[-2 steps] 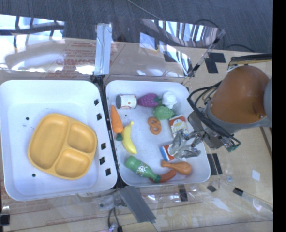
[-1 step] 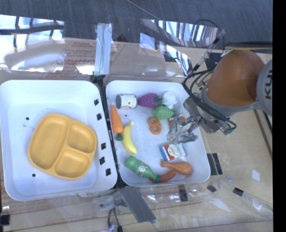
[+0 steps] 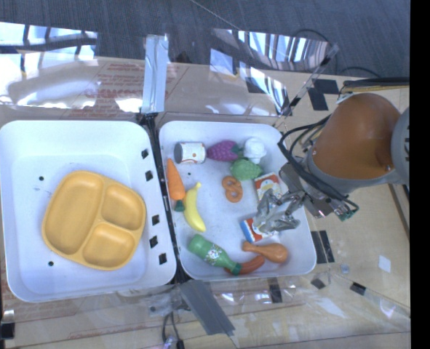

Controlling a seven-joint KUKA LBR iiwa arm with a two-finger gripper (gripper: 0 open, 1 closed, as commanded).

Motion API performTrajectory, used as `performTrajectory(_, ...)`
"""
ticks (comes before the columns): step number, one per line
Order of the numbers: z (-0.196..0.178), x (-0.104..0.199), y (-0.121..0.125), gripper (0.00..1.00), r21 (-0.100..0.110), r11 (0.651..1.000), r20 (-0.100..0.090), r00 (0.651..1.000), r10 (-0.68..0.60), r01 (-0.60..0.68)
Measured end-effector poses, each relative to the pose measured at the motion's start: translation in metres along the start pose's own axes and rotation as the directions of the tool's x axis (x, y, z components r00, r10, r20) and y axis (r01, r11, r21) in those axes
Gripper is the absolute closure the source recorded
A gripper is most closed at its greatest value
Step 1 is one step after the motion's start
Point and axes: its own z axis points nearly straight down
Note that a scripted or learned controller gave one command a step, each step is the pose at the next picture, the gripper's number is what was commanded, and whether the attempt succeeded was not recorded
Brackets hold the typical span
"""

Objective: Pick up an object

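Two bins sit below me; my arm reaches in from the right over the right bin, orange band up, wrist angled down toward its right side. The gripper hangs low above a small red-and-blue carton, which lies directly under its tips, with a toy drumstick just below. I cannot tell whether the jaws are open or closed. A yellow divided plate lies in the left bin.

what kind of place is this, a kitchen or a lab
Most likely a robotics lab bench, not a kitchen: a robot arm reaches over two white bins, the food is toys like the banana, and cables lie about.
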Motion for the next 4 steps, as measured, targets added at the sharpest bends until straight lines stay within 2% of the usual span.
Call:
performTrajectory(1, 0.011, -0.073, -0.031, 1.0, 0.002, 0.999, 0.002, 0.999, 0.046, -0.046)
performTrajectory(2, 0.002, -0.035, 0.007, 1.0, 0.001, 1.0, 0.001, 1.0, 0.023, -0.023)
performTrajectory(3, -0.002, -0.125, -0.022, 1.0, 0.003, 0.998, 0.004, 0.998, 0.07, -0.07)
performTrajectory(4, -0.05, -0.142, 0.026, 1.0, 0.006, 0.994, 0.007, 0.994, 0.113, -0.113)
